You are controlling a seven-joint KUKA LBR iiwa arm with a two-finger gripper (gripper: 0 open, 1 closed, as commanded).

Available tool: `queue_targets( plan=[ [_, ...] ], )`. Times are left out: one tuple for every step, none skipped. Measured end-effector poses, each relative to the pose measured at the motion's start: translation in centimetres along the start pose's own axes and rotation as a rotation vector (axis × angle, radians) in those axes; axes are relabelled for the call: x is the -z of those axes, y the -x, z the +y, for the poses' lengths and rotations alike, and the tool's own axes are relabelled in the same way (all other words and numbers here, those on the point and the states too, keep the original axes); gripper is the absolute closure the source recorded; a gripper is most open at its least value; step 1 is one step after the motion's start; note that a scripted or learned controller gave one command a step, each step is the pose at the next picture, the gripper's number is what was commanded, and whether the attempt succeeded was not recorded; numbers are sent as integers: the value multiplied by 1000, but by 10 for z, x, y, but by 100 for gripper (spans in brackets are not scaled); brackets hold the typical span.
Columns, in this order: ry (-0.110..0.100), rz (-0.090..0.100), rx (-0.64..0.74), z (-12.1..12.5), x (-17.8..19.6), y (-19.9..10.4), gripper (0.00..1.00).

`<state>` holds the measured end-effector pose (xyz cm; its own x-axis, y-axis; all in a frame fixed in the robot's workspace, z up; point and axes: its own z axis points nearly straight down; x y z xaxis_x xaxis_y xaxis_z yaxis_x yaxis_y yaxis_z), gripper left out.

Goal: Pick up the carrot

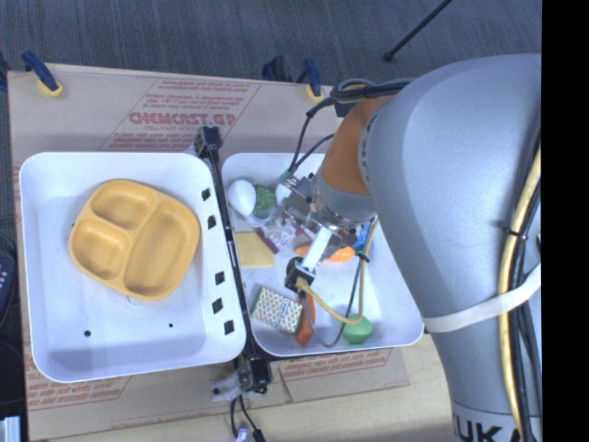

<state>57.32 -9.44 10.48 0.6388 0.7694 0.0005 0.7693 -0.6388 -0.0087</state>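
Note:
A slender orange piece that looks like the carrot [306, 324] lies near the front edge of the right bin [398, 293], beside a checkered block [277, 309]. My gripper [287, 215] hangs low over the middle of that bin, some way behind the carrot, among several small toys. The wrist and its fittings hide the fingertips, and I see nothing held. A second orange piece [338, 255] pokes out from under the wrist on its right side.
The right bin also holds a white egg [241, 194], a green toy [264, 201], a yellow cheese slice [253, 249], a maroon item [274, 239] and a green ball [359, 330]. A yellow divided plate [134, 238] sits in the left bin [55, 339].

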Motion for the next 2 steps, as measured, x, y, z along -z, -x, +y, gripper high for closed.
queue_targets(
  plan=[
    [0, 3, 8, 0, 11, -2, 100],
    [-1, 3, 9, 0, 10, -2, 0]
  ],
)
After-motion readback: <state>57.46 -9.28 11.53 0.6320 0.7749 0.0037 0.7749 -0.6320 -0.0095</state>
